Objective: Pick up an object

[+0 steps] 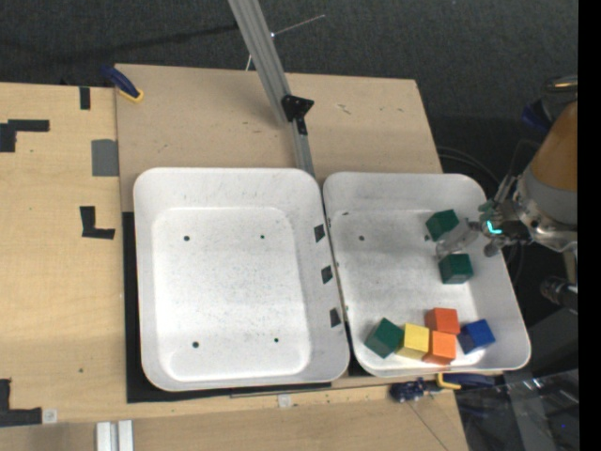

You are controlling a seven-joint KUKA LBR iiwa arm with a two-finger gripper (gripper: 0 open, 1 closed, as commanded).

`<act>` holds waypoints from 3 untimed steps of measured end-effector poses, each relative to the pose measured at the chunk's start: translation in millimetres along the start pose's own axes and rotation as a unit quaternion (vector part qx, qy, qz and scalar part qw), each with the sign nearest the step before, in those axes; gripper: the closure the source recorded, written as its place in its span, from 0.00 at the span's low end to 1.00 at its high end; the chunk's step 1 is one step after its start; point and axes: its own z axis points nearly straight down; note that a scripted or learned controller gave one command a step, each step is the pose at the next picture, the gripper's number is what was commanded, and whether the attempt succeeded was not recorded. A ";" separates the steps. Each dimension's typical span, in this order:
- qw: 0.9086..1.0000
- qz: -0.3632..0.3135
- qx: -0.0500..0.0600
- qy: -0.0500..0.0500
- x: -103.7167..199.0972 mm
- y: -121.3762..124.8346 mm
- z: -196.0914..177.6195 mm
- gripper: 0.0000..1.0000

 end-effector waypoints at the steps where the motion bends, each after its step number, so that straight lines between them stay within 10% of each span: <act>1: 1.000 -0.001 -0.002 -0.001 0.0 1.1 -2.5 0.00; 3: 1.000 0.000 -0.009 -0.005 -1.1 14.0 79.1 0.00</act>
